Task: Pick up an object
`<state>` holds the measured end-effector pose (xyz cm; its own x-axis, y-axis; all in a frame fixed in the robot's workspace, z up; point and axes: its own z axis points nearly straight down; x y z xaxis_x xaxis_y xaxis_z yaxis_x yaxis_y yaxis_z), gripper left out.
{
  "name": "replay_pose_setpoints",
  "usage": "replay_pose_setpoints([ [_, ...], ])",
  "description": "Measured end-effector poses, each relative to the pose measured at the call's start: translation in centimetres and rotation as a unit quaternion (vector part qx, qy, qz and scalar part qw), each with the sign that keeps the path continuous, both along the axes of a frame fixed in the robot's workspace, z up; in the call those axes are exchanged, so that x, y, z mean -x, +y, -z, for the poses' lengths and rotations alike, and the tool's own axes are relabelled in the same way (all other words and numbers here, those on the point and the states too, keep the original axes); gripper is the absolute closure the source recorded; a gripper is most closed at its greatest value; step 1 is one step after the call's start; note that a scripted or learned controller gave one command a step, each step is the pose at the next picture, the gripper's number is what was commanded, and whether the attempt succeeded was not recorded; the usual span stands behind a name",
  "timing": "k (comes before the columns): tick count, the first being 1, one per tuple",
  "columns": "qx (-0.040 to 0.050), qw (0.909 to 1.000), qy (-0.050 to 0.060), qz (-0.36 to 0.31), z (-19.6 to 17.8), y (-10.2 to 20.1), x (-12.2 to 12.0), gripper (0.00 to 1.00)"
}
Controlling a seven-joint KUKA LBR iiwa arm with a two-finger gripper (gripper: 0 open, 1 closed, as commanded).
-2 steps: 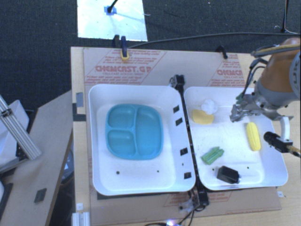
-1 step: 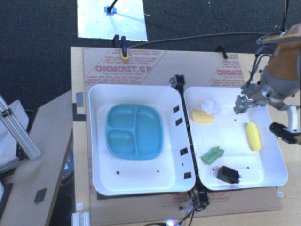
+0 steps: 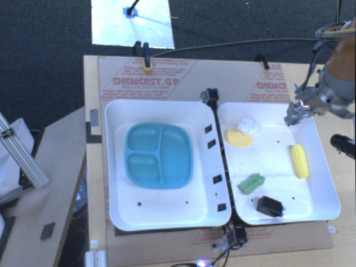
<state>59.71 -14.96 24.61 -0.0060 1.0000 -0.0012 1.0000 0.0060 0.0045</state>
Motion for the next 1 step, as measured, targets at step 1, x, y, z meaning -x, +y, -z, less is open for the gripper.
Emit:
replay_pose_setpoints([
  [1, -0.0006, 1.0000, 0.002, -0.001, -0.04, 5.22, 0.54, 1.00],
])
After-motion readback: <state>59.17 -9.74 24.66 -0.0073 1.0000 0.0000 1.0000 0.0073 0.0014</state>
